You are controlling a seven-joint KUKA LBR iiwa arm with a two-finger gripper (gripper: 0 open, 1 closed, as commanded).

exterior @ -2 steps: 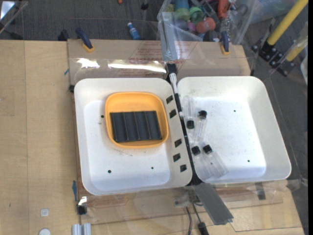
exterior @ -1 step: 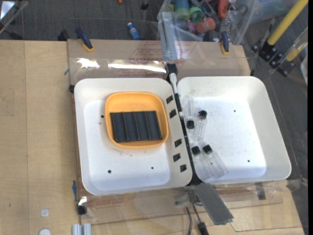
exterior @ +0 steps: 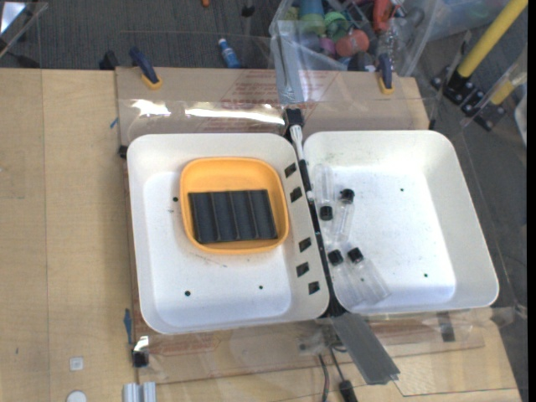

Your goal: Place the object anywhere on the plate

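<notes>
Two white bins (exterior: 385,296) on the bench; an orange plate (exterior: 194,179) carries a black ridged object (exterior: 233,216).

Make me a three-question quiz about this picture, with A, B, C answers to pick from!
1. Where is the orange plate?
A. left bin
B. right bin
C. on the wooden bench

2. What colour is the ridged object on the plate?
A. red
B. black
C. blue

3. How does the ridged object sit?
A. standing on end
B. hanging over the rim
C. lying flat inside the plate

Answers: 1 A, the plate rests in the left bin. 2 B, it looks black against the orange. 3 C, it lies flat with its edges inside the plate's rim.
</notes>
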